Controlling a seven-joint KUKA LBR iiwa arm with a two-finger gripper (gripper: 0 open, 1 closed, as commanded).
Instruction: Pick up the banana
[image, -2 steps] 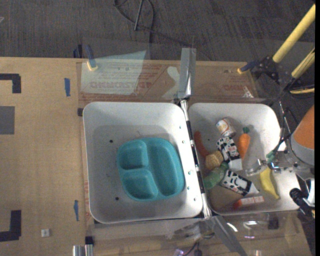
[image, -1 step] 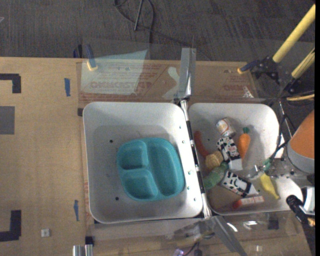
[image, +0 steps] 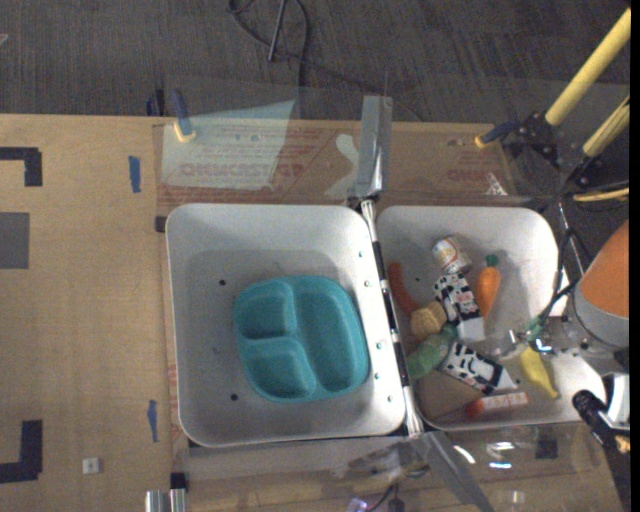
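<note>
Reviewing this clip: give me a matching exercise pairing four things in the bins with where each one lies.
Things:
1. teal divided plastic tray
2. yellow banana
3. orange carrot with green top
4. small red-lidded can

Places:
A. right bin, near its right wall, by the arm
B. middle of the left bin
C. right bin, towards its far edge
D. right bin, just right of the can

Pairs: 1-B, 2-A, 3-D, 4-C

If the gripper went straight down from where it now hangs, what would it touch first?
Most likely the small yellow banana in the right white bin: the gripper sits just above its upper end. A clear plastic item lies close beside it, and depth is hard to judge from this slanted view.
</note>
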